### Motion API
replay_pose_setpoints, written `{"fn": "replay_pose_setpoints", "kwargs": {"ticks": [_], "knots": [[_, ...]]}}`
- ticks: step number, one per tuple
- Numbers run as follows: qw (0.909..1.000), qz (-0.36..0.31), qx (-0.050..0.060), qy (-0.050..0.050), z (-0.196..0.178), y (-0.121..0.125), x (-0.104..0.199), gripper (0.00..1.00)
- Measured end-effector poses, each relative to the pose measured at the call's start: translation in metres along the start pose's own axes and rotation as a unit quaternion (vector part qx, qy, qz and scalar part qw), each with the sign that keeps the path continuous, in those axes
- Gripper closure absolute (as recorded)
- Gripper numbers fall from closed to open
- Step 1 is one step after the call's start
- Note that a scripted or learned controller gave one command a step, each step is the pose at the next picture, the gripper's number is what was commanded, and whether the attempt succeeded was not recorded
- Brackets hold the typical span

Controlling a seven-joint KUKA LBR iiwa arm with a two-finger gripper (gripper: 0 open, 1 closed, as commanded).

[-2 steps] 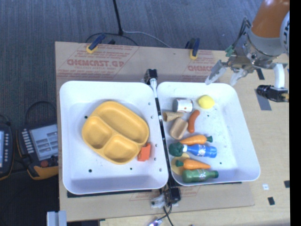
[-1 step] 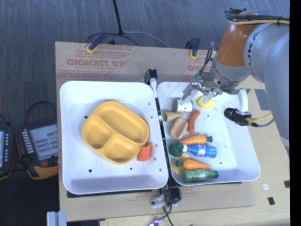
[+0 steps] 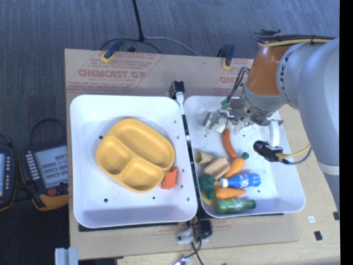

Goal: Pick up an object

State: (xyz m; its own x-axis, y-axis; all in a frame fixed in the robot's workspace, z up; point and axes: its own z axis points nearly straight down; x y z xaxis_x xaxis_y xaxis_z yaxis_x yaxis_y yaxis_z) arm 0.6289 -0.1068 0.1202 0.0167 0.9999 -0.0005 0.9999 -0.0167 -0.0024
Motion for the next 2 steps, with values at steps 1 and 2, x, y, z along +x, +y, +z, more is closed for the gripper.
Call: {"fn": "replay_pose_setpoints", "kwargs": {"ticks": [1, 2], "knots": [[0.9989, -0.046, -0.012, -0.001, 0.0264, -0.0356, -0.0066, 0.0], [0.9989, -0.045, -0.013, -0.003, 0.0172, -0.0348, -0.0093, 1.0]]}}
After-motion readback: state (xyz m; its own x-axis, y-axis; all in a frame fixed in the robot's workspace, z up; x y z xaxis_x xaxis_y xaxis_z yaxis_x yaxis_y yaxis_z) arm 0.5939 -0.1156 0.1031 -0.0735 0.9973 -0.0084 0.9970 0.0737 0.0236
